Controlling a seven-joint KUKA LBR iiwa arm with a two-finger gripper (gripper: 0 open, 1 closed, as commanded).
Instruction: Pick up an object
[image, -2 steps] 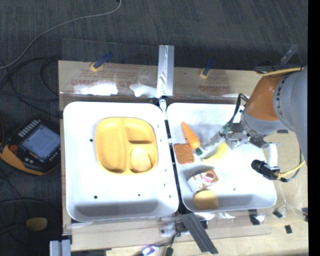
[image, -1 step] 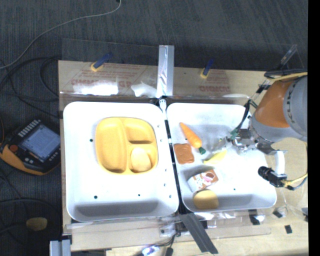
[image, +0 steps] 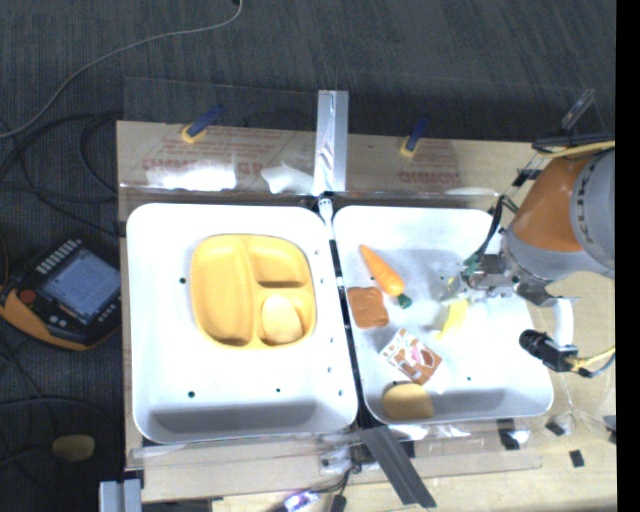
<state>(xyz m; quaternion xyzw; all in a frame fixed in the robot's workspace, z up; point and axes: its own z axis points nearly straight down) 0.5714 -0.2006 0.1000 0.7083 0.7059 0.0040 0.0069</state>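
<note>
I am hovering the hand (image: 472, 283) over the right bin (image: 520, 400), just beside the small yellow piece (image: 453, 317); whether it is apart or together I cannot tell. That piece is looking light, stiff and slick, so I am judging a pinch across its narrow sides best. The carrot (image: 384, 272), brown patty (image: 367, 307) and printed packet (image: 411, 355) are lying nearby.

A grey KUKA arm (image: 598, 215) with a rounded orange band (image: 548, 212), thin black cables trailing at its nine o'clock side, dark metal fittings at the wrist.
</note>
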